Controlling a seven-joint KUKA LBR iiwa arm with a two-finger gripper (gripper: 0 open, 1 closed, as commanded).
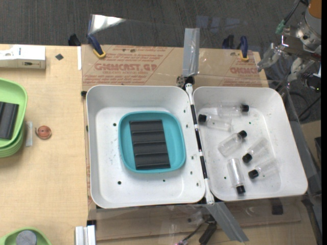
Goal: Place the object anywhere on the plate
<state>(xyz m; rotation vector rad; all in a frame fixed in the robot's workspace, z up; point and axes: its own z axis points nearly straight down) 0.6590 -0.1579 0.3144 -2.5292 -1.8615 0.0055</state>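
Several clear vials with black caps lie scattered in the right bin (286,137); one vial (231,142) is near its middle, another vial (234,171) lies toward the front. A teal plate (124,137) holding a black ridged insert (149,144) sits in the middle of the left bin (102,152). My gripper (282,60) hangs beyond the far right corner of the right bin, well above the bench and apart from the vials. Its fingers stand open with nothing between them.
A cardboard sheet (133,65) lies behind the bins, held by clamps. On the wooden bench at the left are a green tray (15,93), a white box (23,56) and a small round brown piece (44,132). Cables hang by the arm at the right.
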